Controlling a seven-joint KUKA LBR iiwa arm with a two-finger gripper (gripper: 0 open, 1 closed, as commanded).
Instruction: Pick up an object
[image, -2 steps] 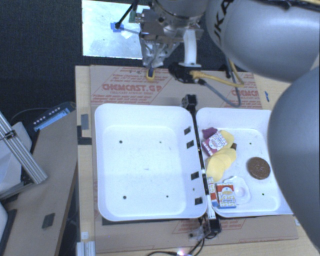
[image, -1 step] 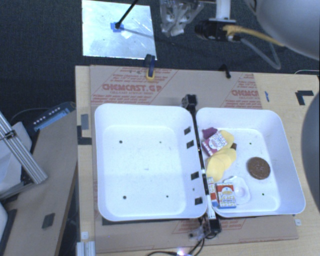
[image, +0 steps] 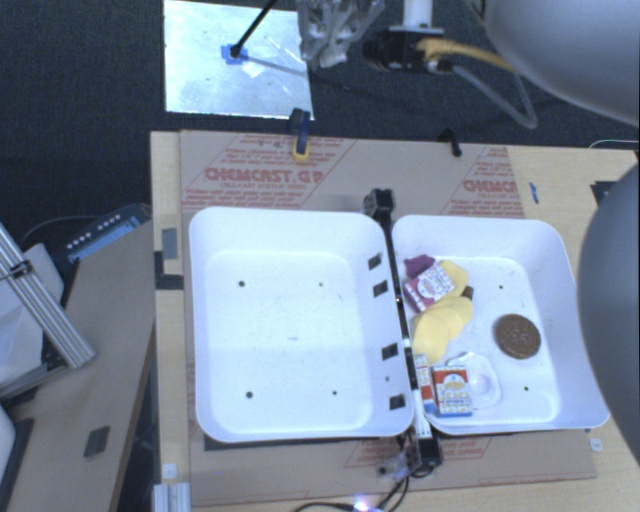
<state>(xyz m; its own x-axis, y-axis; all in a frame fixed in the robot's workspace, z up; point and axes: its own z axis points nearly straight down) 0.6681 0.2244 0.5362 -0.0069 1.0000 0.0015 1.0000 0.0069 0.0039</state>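
Two shallow white bins sit side by side on the bench: the left bin (image: 290, 320) and the right bin (image: 530, 250), joined along a dark central divider (image: 392, 300) that carries four small black clips. All the loose objects lie in the right bin, crowded against its left wall. There is one maroon-and-white snack packet (image: 430, 284) near the top of the cluster, with one pale yellow rounded piece (image: 455, 273) touching its right side. Below them lie pale yellow round chips (image: 441, 325), overlapping one another so that an exact count is hard; at least two show. One small red-and-white carton (image: 452, 390) with a blue edge rests near the bin's front left corner, lying partly on one clear plastic wrapper or lid (image: 482, 378). A second narrow red-and-white item (image: 421, 385) lies just beside the carton, against the divider. One brown round disc (image: 518, 336), like a cookie, sits apart to the right of the chips. The arm is raised high above the bench: its broad grey body (image: 610, 290) looms blurred along the right side and across the top right corner. The gripper (image: 330, 35) hangs at the top edge, well apart from both bins, over a pale sheet (image: 215, 60) on the dark floor; its fingers are blurred and cropped, so their spread cannot be told, and nothing is seen between them.
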